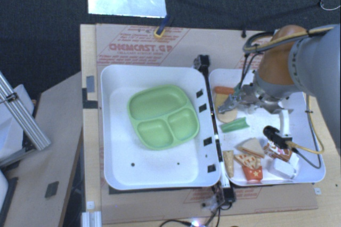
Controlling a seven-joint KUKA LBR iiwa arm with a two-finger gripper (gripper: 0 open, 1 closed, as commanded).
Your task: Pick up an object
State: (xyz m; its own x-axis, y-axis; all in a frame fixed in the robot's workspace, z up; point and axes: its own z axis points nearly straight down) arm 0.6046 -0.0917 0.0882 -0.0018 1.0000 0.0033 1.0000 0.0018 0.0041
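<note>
In the right bin (314,170), toy food lies scattered: a green strip (234,125), a sandwich wedge (251,146), a red fries carton (253,171). The gripper (230,105) hangs low at the bin's upper left, just above the strip, beside an orange piece (224,90). You cannot tell how far it is open, nor that it grips anything. Centre it over one item, clear of the wall, before closing. The arm (311,69) reaches in from the right, wrist bent downward. The left bin (114,167) holds a green tray (162,116).
</note>
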